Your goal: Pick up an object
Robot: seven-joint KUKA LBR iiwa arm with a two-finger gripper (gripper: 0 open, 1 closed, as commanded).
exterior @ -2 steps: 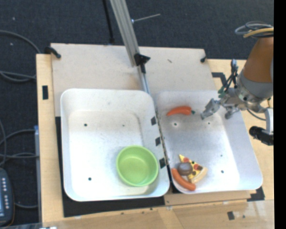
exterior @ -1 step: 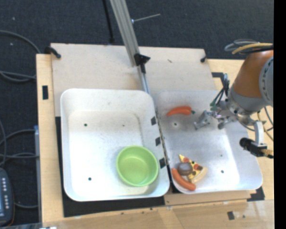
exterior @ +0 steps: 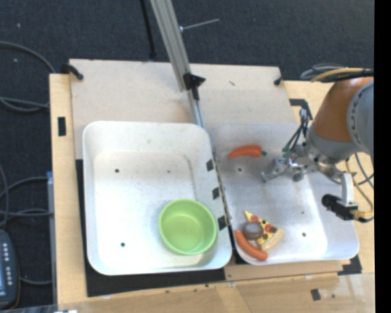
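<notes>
**Carrot lies crosswise near the back of the right bin**

Carrot (exterior: 246, 152), the orange toy nearest the gripper (exterior: 272, 173), rests on the floor of the right bin (exterior: 313, 237) toward its far left corner. Its long axis runs roughly left to right across the view, slightly bowed, with a small green tip at the right end pointing toward the arm (exterior: 339, 119). It is a short, smooth, bright orange piece.

The gripper sits low over the bin just to the right of the carrot and a little nearer the camera, apart from it, with nothing visibly between its fingers; whether they are spread or closed I cannot tell at this size.

At the near left corner of the same bin lie a pizza slice (exterior: 266, 233) with a grey lump on it and a second orange-red sausage-like piece (exterior: 250, 246), touching one another. The left bin (exterior: 117, 155) holds an upright green bowl (exterior: 188, 226) near its front right corner.

Both white bins sit side by side on a pale wooden bench (exterior: 137, 87). A slanted metal rail (exterior: 173, 34) rises from the bench's back. Dark carpet (exterior: 52, 18) with cables surrounds the bench.
</notes>
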